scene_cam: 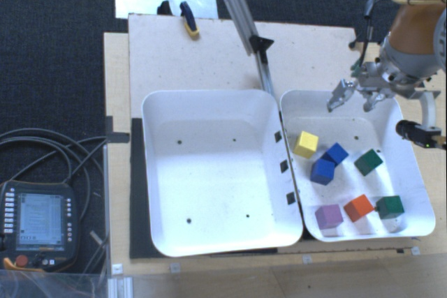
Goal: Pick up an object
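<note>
Blocks (325, 170) loose in the right bin (412, 181), fingers (341, 95) seemingly apart above, holding nothing.

bins (209, 115): white plastic, smooth, slight gloss
blocks (306, 144): matt, solid colours, prob. wood or plastic
desk (307, 52): pale board, matt, looks like wood fibre
floor (56, 45): dark carpet, rough
hand (353, 97): bare metal, dull shine

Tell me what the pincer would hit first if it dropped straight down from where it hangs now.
Probably the bare floor of the right white plastic bin near its far rim. The open pincer hangs above that end, and the small yellow cube lies nearer the camera. Depth is uncertain.
</note>
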Motion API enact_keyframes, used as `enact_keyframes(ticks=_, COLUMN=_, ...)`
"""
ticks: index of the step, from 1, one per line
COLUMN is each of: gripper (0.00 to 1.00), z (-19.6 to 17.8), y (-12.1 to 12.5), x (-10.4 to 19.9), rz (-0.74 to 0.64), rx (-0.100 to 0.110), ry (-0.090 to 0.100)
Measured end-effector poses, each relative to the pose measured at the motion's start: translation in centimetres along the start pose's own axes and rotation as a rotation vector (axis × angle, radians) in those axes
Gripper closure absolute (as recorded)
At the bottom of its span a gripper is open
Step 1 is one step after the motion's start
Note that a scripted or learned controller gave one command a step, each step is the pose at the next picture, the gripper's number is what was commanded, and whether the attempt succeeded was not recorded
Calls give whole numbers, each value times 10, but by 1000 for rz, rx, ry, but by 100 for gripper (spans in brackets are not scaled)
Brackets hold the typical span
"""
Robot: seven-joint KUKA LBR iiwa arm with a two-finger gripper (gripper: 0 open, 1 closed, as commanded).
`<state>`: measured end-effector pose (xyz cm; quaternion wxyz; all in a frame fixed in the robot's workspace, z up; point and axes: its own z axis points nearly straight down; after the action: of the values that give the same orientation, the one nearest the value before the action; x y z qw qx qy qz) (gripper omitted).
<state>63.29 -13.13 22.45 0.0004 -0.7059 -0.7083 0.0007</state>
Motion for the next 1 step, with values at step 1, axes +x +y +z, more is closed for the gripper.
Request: enact_keyframes(ticks=1, gripper=0, z=59, y=7, x=3, rz=-1, rx=1, ry=1)
